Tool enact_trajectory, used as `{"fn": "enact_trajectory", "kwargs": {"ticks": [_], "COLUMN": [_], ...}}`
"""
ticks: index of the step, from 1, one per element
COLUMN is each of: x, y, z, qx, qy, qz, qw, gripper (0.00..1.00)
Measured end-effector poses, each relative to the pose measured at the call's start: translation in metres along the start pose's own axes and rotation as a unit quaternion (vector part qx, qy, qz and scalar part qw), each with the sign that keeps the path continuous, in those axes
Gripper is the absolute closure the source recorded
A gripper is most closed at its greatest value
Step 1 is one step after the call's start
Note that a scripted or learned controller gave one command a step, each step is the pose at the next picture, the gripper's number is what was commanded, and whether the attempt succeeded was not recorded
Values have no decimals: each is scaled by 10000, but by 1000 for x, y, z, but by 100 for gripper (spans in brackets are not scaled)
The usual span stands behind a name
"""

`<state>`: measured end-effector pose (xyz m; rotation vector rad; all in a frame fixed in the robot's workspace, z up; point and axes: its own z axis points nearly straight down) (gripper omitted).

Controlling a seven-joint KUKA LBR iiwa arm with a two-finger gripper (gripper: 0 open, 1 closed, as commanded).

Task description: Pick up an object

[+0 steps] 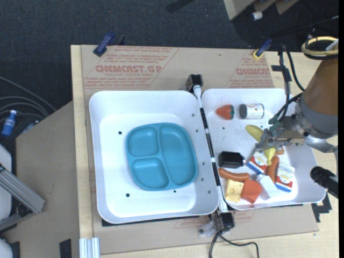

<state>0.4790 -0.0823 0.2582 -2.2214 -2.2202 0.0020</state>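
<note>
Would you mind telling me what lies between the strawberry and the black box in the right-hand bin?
In the camera view, the stretch between the strawberry and the black box is bare white bin floor; nothing sits there.

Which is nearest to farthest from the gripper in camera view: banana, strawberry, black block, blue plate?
From the gripper:
1. Banana, just left of it.
2. Black block, lower left, right bin.
3. Strawberry, upper left, right bin.
4. Blue plate, left bin.
</note>
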Motion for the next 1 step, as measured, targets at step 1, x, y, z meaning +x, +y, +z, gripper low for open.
{"fn": "enact_trajectory", "kwargs": {"ticks": [1], "x": [56], "y": [0], "z": [21], "qx": [8], "qy": [9], "qz": [-6], "qw": [10000], "gripper": [100]}}
